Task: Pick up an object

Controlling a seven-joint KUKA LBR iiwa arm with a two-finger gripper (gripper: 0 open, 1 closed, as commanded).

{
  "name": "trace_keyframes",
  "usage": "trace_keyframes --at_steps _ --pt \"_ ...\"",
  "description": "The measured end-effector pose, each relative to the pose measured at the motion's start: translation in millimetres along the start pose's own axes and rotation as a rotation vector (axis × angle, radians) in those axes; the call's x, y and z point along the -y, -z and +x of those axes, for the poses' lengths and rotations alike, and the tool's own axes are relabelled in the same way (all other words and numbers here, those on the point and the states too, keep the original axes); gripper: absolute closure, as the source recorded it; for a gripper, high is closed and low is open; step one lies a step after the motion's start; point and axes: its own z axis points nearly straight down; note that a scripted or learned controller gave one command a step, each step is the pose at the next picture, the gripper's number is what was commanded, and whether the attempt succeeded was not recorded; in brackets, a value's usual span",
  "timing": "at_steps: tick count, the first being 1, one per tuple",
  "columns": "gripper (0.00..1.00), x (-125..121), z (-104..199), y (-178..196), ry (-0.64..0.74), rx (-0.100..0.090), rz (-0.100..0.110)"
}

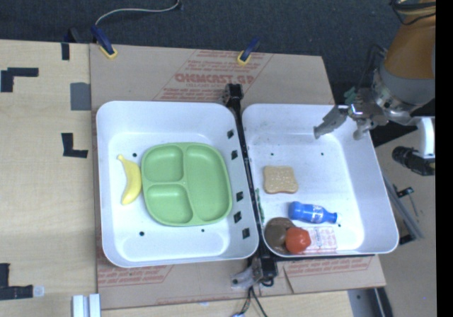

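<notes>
In the right bin (368,188) lie a slice of toast (280,180), a blue bottle (312,214) on its side, a brown disc (277,228) and a red tomato (298,240) near the front edge. My gripper (345,124) hovers over the bin's far right corner, well apart from all of them. Its two fingers are spread open, and nothing is between them. The left bin (120,238) holds a green divided plate (187,183) and a yellow banana (130,180) to the plate's left.
A black divider (241,160) with clips runs between the two bins. The bins rest on a cardboard sheet (205,75) held by yellow clamps. A cable (152,4) trails across the dark floor behind. The arm's grey and orange body (410,54) stands at the right.
</notes>
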Motion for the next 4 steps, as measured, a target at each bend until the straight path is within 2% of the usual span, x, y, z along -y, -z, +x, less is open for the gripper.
trace_keyframes --at_steps 1,2,4 --pt "0.0 13.4 52.9 -140.3 0.001 -0.001 0.002" --pt "0.0 24.8 62.9 -151.3 -0.002 0.003 -0.011" --pt "0.0 53.1 54.0 -151.0 -0.001 0.0 -0.014"
